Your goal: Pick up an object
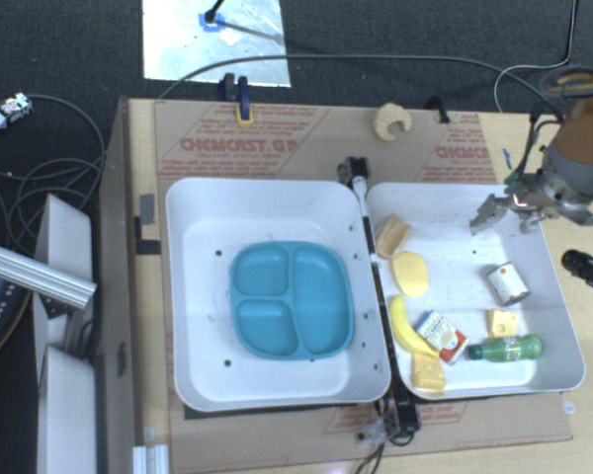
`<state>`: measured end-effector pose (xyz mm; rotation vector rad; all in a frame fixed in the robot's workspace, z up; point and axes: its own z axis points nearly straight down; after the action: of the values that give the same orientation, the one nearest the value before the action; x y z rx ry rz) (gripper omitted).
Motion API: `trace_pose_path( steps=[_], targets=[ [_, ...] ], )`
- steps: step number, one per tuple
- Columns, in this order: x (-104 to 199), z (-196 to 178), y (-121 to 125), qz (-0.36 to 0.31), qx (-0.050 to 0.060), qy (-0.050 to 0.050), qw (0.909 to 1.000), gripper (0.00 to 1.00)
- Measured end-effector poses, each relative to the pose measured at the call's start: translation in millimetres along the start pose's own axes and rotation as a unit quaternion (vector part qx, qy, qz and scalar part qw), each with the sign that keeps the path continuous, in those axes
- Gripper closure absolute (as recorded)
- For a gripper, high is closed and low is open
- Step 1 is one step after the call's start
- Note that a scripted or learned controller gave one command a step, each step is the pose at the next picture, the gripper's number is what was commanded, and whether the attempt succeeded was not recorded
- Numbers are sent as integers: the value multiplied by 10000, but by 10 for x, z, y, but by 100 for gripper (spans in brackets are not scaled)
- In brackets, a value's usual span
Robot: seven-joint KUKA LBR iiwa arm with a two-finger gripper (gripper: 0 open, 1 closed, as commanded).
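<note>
The right bin [445, 205] holds several small items: a tan bread piece [390, 235], a pale yellow lemon-like piece [410, 274], a banana [405, 327], a small red and white packet [441, 333], a yellow wedge [428, 372], a cheese cube [503, 322], a green bottle [504, 348] lying on its side, and a silver can [508, 283]. My gripper [509, 212] hangs over the bin's upper right part, above and apart from the can. Its fingers are spread, with nothing between them.
The left bin [203, 205] bears a blue divided plate [291, 299]. A tan ring-shaped object [393, 121] lies on the cardboard behind the bins. Cables run across the floor at the back and left.
</note>
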<state>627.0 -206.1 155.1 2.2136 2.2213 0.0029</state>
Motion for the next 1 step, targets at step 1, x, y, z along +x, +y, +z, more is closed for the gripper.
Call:
trace_pose_path(
  steps=[1],
  targets=[
    [1251,662,-381,-6,32,25,10000,0]
  ],
)
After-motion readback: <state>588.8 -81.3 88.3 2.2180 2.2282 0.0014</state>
